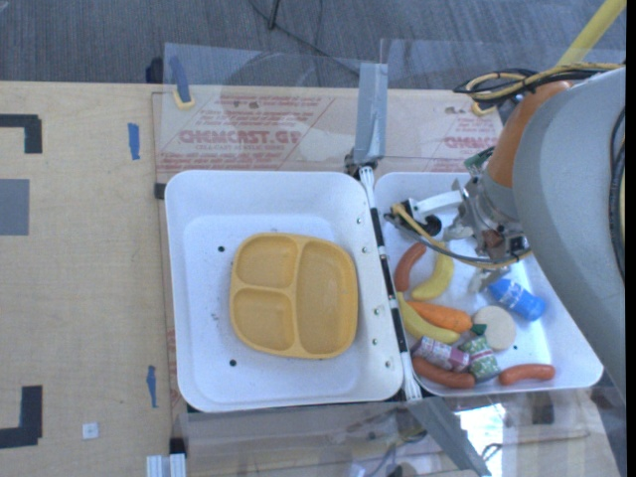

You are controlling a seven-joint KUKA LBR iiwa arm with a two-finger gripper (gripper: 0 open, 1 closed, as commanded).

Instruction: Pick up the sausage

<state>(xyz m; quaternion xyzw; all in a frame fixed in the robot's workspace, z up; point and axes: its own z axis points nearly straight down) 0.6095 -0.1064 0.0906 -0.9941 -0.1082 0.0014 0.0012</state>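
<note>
Three sausages lie in the right bin (566, 341), and I cannot tell which one the task means. The curved sausage (407, 265) lies by the bin's left wall, touching the banana (435, 279) on its right. The dark sausage (443, 376) lies along the bin's near edge at the left corner. The small sausage (527, 373) lies near the near right corner, apart from the others.

Between them sit a carrot (443, 316), just below the banana, a pale disc (495, 327) beside the carrot's tip, two small cans (437, 351), and a blue bottle (517, 298) nearer the right wall.

The end effector (479, 231) hangs over the far half of the right bin, above the banana and the bottle, with no sausage in its grasp. Whether it is apart or together I cannot tell. The grey arm (581, 207) with its orange band covers the bin's right side.

The left bin (199, 207) holds a yellow plate (294, 294) with three compartments, near its middle. Both bins rest on the worktop (79, 266).
</note>
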